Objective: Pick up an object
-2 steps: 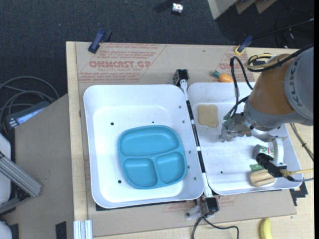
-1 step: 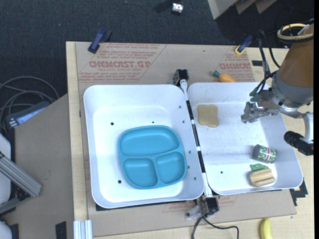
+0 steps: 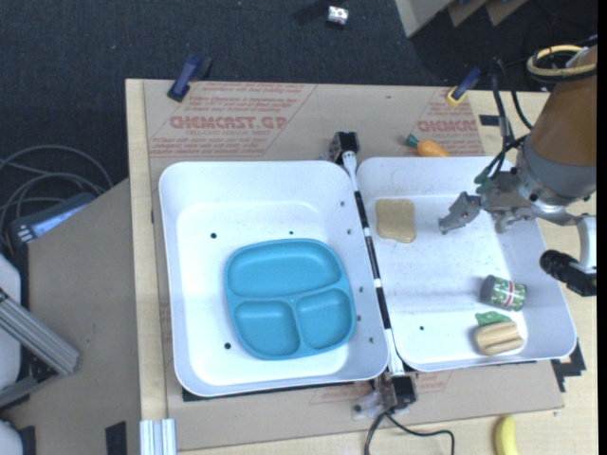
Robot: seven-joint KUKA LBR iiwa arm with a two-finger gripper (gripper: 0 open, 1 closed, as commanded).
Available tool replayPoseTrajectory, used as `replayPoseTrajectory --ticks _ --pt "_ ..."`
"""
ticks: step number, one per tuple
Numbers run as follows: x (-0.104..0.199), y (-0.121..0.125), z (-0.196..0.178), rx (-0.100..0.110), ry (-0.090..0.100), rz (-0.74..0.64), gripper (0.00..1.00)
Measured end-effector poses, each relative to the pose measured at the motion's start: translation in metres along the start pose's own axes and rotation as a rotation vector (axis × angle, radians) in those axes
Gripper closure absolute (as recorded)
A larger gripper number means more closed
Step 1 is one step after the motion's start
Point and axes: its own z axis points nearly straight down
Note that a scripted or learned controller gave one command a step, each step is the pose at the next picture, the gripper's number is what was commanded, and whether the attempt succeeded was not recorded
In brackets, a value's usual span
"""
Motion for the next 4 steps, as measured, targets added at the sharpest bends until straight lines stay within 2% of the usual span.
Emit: replayPoseTrajectory --ticks 1,2,3,4 --pt "-0.08 0.045 0.047 -0.001 -0.002 0.0 0.0" --pt "-0.033 -0.022 0.108 0.002 0.001 0.0 0.0" --pt "0.017 0.058 0.108 0.0 0.001 -0.002 0.0" --pt "-0.046 0.105 0.05 -0.002 -0.002 0.0 0.0"
